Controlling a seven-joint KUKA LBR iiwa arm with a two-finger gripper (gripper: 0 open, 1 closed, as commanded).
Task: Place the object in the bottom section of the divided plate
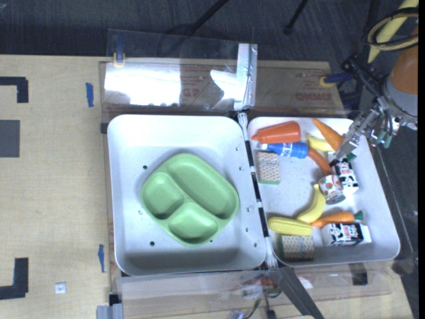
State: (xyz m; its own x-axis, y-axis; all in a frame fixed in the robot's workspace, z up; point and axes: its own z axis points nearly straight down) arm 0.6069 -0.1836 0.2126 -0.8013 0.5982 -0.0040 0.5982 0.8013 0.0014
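We see the green divided plate (189, 197) in the left bin (126, 138), nothing on it. The gripper (345, 150) hangs at 2 o'clock of the right bin (388, 234), above a small milk carton (344, 175); we cannot tell its grip. Banana (313, 207), corn (289, 226), carrot (339, 217) lie at 6 o'clock.

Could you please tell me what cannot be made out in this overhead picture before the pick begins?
- Gripper, camera view: small and blurred over the right bin; its grasp state is unclear.
- Arm, camera view: cut off by the right edge.
- Cow-print carton, camera view: printing too small to read.
- Divided plate, camera view: fully visible in the left bin, but any marks in its sections are too small to tell.
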